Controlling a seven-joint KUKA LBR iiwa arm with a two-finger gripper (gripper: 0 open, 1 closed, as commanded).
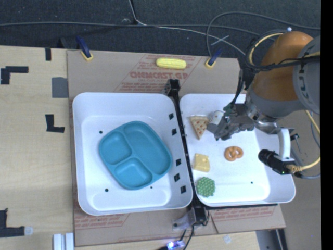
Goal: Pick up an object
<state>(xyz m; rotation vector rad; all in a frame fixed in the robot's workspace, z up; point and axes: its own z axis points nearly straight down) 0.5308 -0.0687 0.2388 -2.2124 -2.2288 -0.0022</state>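
Gripper beside triangular pizza slice, twisted pretzel, knobbly green ball

1. The scene is viewed by a single fixed camera set above the bench, looking down at a slant.
2. Both white bins are taken in whole: the left bin at centre left, the right bin at centre right.
3. The bench's far edge (where dark flooring begins) lies across the upper frame.
4. The arm is seen entering from the upper right, fairly near.
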